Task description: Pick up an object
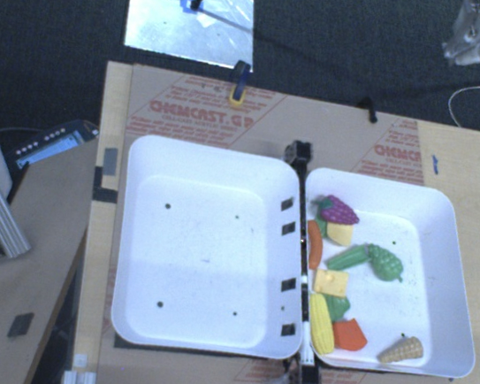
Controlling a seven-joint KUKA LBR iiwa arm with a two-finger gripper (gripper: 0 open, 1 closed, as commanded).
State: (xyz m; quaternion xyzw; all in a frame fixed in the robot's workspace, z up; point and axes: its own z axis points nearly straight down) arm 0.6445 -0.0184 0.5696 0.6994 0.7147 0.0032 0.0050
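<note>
Toy foods, likely light, stiff, slick plastic, lay clustered along the left side of the right bin (457, 264), the ice-cream cone (401, 349) standing apart and easiest to pinch across its middle; the gripper's state could not be told.

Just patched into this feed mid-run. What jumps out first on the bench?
The cluster of toy foods crowded along the left side of the right bin: purple grapes, a green vegetable, yellow corn and an ice cream cone apart near the front. The gripper sits blurred at top right, far above the bins.
</note>
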